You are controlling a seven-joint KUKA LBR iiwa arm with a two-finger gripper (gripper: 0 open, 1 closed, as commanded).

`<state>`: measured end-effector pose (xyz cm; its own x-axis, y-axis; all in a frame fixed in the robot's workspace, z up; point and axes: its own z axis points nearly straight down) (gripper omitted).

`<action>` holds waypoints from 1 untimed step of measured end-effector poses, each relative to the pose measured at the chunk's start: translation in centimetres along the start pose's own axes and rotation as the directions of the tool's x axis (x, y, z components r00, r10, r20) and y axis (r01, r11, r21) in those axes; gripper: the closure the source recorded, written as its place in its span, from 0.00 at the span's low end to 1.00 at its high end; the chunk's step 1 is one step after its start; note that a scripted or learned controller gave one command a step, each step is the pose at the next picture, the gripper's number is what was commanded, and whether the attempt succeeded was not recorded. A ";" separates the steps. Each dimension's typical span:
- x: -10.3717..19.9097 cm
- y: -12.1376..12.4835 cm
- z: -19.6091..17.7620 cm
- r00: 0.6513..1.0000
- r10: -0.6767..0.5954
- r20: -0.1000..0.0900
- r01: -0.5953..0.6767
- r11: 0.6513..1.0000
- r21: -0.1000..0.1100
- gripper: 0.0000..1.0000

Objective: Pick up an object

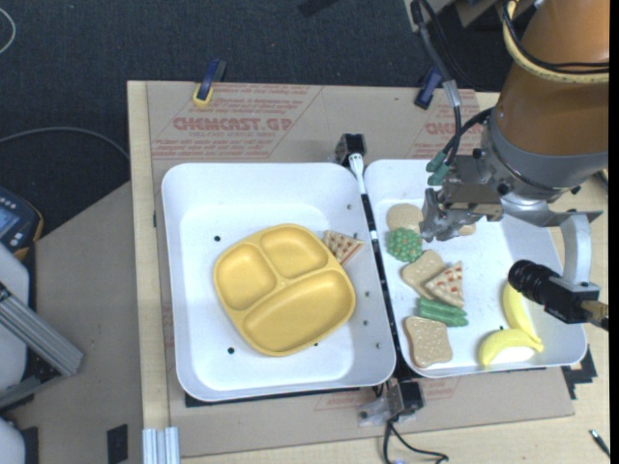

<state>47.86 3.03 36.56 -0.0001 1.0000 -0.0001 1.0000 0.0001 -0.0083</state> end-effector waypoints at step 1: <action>0.0 0.1 -1.4 1.000 0.000 0.000 0.000 1.000 -0.011 1.00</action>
<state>48.01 2.98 37.97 -0.0005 1.0000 0.0001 1.0000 0.0005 0.0029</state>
